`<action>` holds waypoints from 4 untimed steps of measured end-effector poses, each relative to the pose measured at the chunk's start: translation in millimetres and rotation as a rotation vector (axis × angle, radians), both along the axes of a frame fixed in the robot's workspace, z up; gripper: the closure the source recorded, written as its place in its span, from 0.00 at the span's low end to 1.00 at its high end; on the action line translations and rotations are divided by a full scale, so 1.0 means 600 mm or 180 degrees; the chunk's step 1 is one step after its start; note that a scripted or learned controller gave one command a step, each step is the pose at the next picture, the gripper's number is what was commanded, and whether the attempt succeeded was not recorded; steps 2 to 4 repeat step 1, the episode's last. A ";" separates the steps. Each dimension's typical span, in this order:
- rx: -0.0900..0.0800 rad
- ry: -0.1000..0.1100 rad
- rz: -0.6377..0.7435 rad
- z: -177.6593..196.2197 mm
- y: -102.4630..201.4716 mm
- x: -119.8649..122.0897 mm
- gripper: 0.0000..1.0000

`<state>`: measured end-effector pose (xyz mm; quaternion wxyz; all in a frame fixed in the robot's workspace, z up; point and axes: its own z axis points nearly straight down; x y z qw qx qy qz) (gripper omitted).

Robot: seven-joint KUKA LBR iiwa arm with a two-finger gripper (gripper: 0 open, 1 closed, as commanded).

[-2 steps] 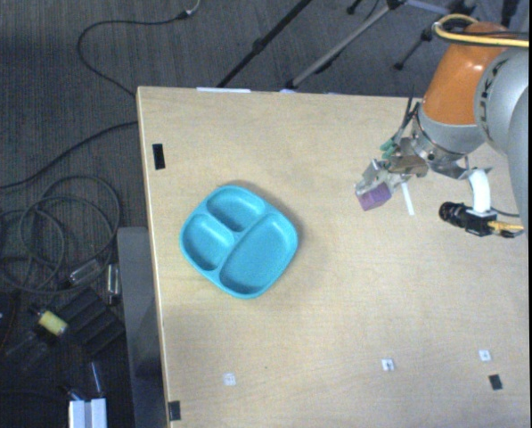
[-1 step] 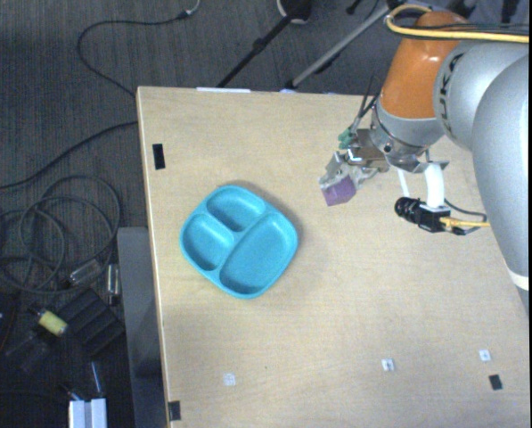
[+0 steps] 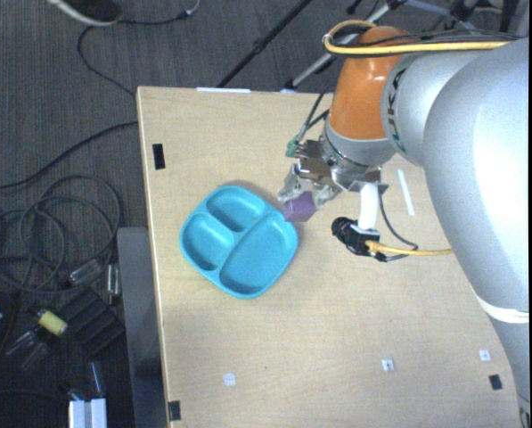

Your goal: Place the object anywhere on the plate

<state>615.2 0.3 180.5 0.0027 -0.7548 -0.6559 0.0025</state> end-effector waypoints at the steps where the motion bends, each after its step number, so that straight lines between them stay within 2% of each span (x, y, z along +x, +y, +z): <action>1: -0.0001 -0.0004 0.0001 0.001 0.000 0.000 0.00; 4: -0.0001 -0.0004 0.0001 0.001 0.000 0.000 0.00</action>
